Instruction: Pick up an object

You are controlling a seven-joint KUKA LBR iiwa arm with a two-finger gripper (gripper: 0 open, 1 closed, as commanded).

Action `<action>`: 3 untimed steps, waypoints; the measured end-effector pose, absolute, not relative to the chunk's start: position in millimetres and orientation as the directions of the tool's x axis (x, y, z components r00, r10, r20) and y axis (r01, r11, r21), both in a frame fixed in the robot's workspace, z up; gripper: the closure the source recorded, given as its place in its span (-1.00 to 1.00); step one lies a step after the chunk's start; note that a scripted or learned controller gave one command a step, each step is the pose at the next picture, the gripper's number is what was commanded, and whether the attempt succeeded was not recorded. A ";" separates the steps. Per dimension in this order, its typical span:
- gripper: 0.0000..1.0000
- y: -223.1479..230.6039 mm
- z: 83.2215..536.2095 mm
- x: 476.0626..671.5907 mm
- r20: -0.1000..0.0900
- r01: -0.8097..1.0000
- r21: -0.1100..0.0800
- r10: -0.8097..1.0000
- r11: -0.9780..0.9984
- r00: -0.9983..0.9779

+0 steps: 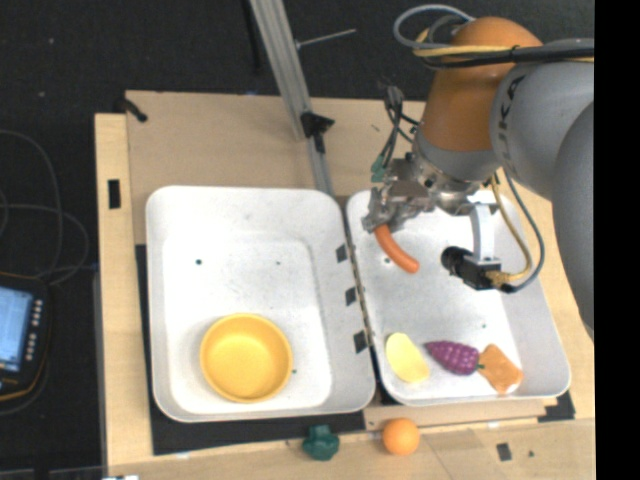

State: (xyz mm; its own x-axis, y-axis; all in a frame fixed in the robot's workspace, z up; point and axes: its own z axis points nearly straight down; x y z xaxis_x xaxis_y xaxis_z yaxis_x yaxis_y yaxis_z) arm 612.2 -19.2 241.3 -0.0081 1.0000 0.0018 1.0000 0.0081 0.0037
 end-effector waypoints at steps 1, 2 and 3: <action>1.00 31.5 249.3 608.0 0.002 1.000 0.004 1.000 0.008 -0.008; 1.00 83.2 234.4 610.0 0.000 1.000 -0.002 1.000 0.006 -0.006; -1.00 80.2 235.2 610.2 0.000 1.000 -0.001 1.000 0.002 -0.002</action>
